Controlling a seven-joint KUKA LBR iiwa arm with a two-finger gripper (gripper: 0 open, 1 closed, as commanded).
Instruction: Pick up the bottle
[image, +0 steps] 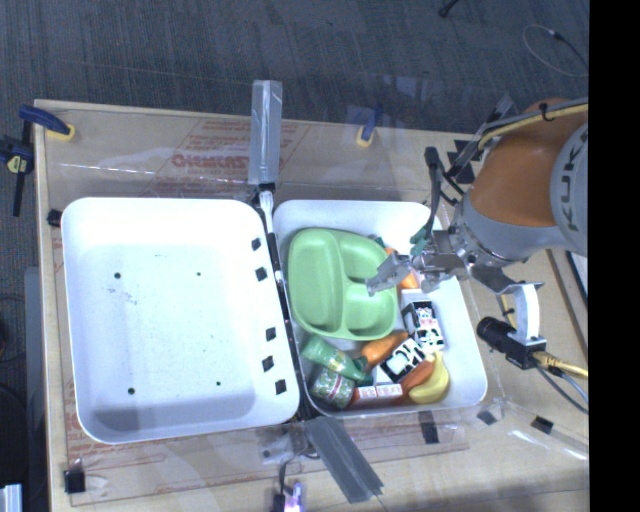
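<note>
Two white bins sit side by side: the left bin (160, 320) and the right bin (455, 300). The right one holds one green bowl (335, 285), one green bottle (332, 372) lying at its near edge, a carrot (380, 350) and a banana (432, 382) (other small items are unclear). The gripper (388, 272) hangs over the bowl's right rim; whether its fingers are open or closed cannot be told.

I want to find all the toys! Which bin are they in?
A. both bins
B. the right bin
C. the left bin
B: the green dish, the bottle and the other small things all lie in the right bin, beside the left bin.
</note>
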